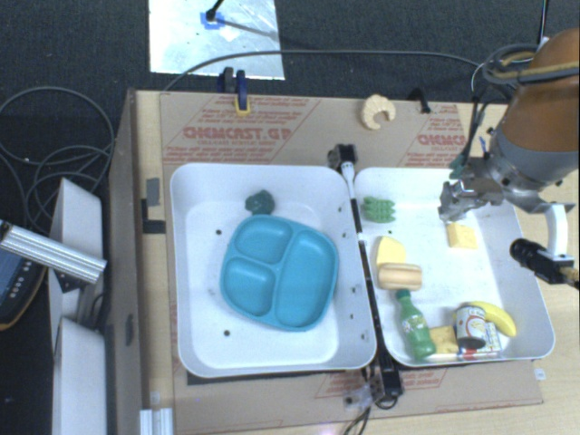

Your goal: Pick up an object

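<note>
Camera view has the pincer (456, 203) low in the right bin (535, 329), whether spread I cannot tell, just beside the cheese slice (462, 236); flat cheese could slip away.

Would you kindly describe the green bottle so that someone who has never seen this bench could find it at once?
Start at the right-hand white bin, the one the arm reaches over. Follow its near-left corner beside the divider: the green bottle lies there, just below a hot-dog-like bun. It is the only glossy green thing with a white label, unlike the green leafy piece further up.
</note>
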You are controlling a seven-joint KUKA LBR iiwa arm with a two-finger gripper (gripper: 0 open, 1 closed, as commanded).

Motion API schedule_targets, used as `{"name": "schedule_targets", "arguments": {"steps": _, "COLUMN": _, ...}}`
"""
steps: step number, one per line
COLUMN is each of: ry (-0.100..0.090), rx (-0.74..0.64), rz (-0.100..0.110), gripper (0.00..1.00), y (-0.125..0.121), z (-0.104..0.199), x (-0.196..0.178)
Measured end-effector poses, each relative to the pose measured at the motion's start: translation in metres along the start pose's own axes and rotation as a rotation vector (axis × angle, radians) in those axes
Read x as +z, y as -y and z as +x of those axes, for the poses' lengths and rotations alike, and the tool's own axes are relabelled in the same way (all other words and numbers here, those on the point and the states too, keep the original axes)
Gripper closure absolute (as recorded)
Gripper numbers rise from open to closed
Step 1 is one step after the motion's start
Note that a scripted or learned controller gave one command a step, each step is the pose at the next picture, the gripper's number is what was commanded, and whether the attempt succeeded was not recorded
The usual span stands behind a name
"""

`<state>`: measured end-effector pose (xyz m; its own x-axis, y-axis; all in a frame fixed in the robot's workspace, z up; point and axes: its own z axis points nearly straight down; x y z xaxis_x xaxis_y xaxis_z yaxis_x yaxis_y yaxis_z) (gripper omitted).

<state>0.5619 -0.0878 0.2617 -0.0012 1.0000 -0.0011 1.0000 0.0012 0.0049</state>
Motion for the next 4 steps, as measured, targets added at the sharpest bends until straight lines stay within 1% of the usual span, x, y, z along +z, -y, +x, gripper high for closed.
{"name": "schedule_targets", "arguments": {"steps": 1, "ry": -0.001, "rx": -0.003, "rz": 0.004, "gripper": 1.00, "y": -0.031, "z": 0.029, "x": 0.043}}
{"name": "schedule_targets", "arguments": {"steps": 2, "ry": 0.000, "rx": 0.000, "rz": 0.003, "gripper": 1.00, "y": -0.057, "z": 0.001, "x": 0.039}}
{"name": "schedule_targets", "arguments": {"steps": 3, "ry": 0.000, "rx": -0.001, "rz": 0.003, "gripper": 0.00, "y": -0.057, "z": 0.002, "x": 0.039}}
{"name": "schedule_targets", "arguments": {"steps": 4, "ry": 0.000, "rx": 0.001, "rz": 0.007, "gripper": 0.00, "y": -0.105, "z": -0.062, "x": 0.123}}
